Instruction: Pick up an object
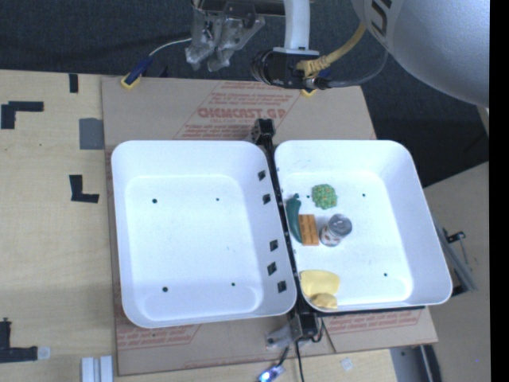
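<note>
The gripper [213,48] hangs above the tabletop's far edge, well away from both bins, and whether its jaws are apart I cannot tell. In the right bin [398,173] lie a green ball [324,196], a small can [337,228], an orange block [308,229] and a yellow cloth [320,286]. The can looks stiff, light and slippery, best pinched across its sides.

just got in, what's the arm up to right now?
The gripper is up at the top of the view, beyond the bins and above the cardboard, with nothing between its fingers. The right bin holds a green bumpy ball, a dark green piece, an orange block, a small can and a yellow object. Nothing is picked yet.
</note>
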Robot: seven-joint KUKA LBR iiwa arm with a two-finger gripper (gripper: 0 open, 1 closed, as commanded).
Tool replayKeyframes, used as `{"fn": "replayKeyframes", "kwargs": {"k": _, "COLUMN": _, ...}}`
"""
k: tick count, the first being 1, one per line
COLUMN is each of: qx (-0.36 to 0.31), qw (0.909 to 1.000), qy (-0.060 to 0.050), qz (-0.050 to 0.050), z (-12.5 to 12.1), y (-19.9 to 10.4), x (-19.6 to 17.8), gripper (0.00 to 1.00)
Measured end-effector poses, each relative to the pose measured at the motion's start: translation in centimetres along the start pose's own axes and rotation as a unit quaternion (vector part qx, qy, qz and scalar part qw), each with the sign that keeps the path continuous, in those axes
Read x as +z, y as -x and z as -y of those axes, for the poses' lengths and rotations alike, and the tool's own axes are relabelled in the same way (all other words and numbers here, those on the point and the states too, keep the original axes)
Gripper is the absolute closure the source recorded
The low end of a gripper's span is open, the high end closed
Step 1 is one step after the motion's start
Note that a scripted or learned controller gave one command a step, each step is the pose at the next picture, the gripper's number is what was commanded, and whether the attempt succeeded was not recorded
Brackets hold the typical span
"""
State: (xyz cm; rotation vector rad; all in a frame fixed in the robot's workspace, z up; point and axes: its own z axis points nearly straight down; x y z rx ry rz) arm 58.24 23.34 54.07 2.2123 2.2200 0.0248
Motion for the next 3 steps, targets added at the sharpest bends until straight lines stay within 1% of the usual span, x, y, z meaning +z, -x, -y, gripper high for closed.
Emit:
{"fn": "replayKeyframes", "kwargs": {"k": 1, "qx": 0.0, "qw": 0.9999, "qy": -0.016, "qz": 0.006, "z": 8.4, "y": 0.0, "x": 10.8, "gripper": 1.0}}
{"fn": "replayKeyframes", "kwargs": {"k": 2, "qx": 0.002, "qw": 1.0, "qy": -0.002, "qz": 0.002, "z": 0.3, "y": 0.5, "x": 0.0, "gripper": 1.0}}
{"fn": "replayKeyframes", "kwargs": {"k": 3, "qx": 0.002, "qw": 0.9998, "qy": -0.016, "qz": 0.007, "z": -4.1, "y": 0.3, "x": 22.3, "gripper": 1.0}}
